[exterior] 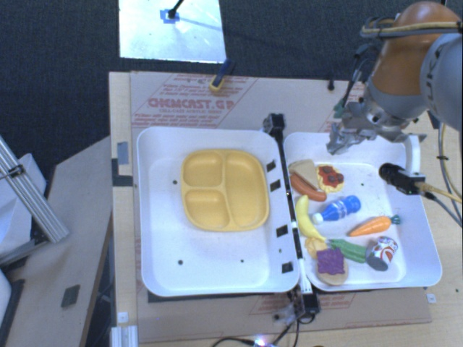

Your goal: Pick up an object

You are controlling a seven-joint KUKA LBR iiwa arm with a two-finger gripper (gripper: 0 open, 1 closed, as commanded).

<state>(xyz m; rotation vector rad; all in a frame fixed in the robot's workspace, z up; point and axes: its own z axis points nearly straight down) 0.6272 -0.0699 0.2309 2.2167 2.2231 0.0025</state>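
Hovering above the pizza slice (330,177), the end effector (340,144) has an unreadable grip state.

Two white bins (217,284) are seen on a pale tan desk (87,194) printed with red lettering. A yellow sectioned tray (223,189) lies left of the black divider (286,201). Right of that divider are a yellow banana (307,219), a blue bottle (337,209) with a white cap, an orange carrot (371,225), a purple-topped toast (332,263), a red sausage (308,187) and a red-and-white can (381,253).
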